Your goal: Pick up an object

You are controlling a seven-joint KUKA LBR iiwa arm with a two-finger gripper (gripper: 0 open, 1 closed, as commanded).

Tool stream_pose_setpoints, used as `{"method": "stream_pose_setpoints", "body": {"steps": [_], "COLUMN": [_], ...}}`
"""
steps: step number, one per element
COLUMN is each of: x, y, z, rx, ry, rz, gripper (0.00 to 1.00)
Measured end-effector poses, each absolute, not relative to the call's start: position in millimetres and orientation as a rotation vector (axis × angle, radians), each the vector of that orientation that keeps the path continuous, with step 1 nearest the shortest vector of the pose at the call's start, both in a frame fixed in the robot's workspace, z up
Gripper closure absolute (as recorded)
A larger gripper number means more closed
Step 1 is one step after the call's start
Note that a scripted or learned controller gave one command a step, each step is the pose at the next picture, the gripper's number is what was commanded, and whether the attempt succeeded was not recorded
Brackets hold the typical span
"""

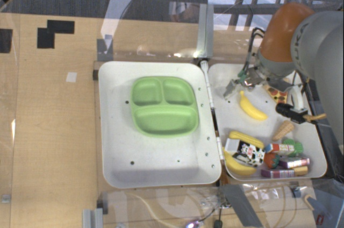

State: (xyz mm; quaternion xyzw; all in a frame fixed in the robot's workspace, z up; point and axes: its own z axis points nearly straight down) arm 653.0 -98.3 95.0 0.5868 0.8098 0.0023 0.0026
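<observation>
Overhead, the hand (240,83) hovers in the right bin (216,77), fingers spread wide and holding nothing, just above a banana (252,107). Toys crowd the bin's near end. A green divided plate (164,106) lies in the left bin (115,135).

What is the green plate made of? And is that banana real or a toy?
The green plate looks like smooth molded plastic: one even color, rounded edges, three pressed-in sections, a soft matte shine. The banana seems a plastic toy: its yellow is very even and spotless, with a slightly glossy skin. From this far, though, a real one can't be ruled out.
</observation>
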Motion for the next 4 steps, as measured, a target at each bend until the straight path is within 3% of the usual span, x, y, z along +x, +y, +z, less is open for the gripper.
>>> {"method": "stream_pose_setpoints", "body": {"steps": [1, 2, 3, 4], "x": [655.4, 623.2, 633.4, 644.8], "y": [-98, -162, -166, -179], "z": [106, 124, 89, 89], "rx": [1.838, 1.747, 2.064, 1.921], "ry": [2.536, 2.605, 2.354, 2.472], "rz": [0.014, 0.004, 0.011, 0.010], "gripper": [1.00, 1.00, 1.00, 1.00]}}
